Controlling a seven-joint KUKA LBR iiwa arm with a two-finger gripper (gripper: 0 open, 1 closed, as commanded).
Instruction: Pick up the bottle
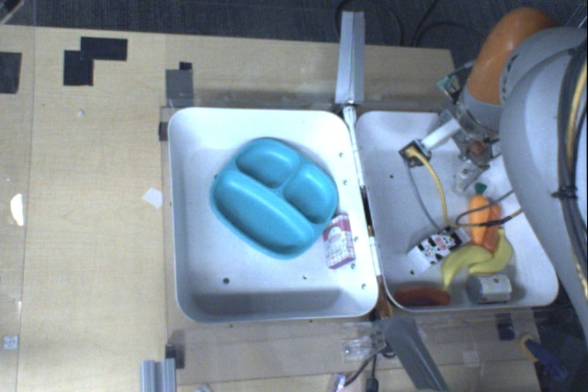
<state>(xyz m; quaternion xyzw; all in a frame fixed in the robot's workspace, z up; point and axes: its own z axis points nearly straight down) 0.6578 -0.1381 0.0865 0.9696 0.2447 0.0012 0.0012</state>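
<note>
The bottle [339, 240] is small, with a white cap and a pink-red label. It lies on its side in the left bin [193, 289], close to that bin's right wall and touching the lower right edge of a blue divided plate [274, 195]. My gripper [472, 159] hangs over the upper right part of the right bin [386, 197], well to the right of the bottle and apart from it. Nothing shows between its tips.
Along the right bin's front lie a banana [469, 262], an orange carrot [484, 220], a red item [422, 296], a grey block [490, 287] and a small black-and-white object [434, 246]. A yellow cable [432, 184] trails from the wrist. The grey arm [542, 151] covers the bin's right side.
</note>
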